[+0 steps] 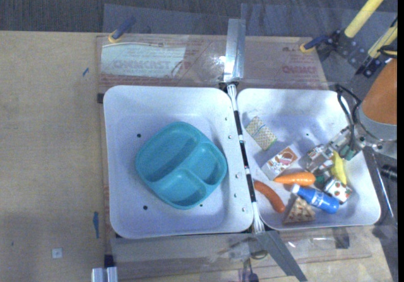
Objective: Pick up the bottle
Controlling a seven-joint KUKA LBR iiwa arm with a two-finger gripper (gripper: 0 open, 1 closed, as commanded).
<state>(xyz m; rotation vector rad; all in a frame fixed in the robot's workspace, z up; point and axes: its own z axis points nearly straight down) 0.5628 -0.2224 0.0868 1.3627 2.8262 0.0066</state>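
The bottle (319,199) is blue with a white cap and lies on its side near the front of the right bin (297,110), cap pointing left. My gripper (320,158) reaches in from the right and hangs low over the clutter, just behind and above the bottle. It sits beside a yellow banana (340,168) and an orange carrot (295,178). The bottle lies apart from the gripper, and I see nothing held in the gripper.
Around the bottle lie a pizza slice (300,212), a red sausage (270,195), a small carton (281,162), a checkered can (260,132) and a small tin (341,191). The left bin (120,123) holds a teal divided plate (181,165).
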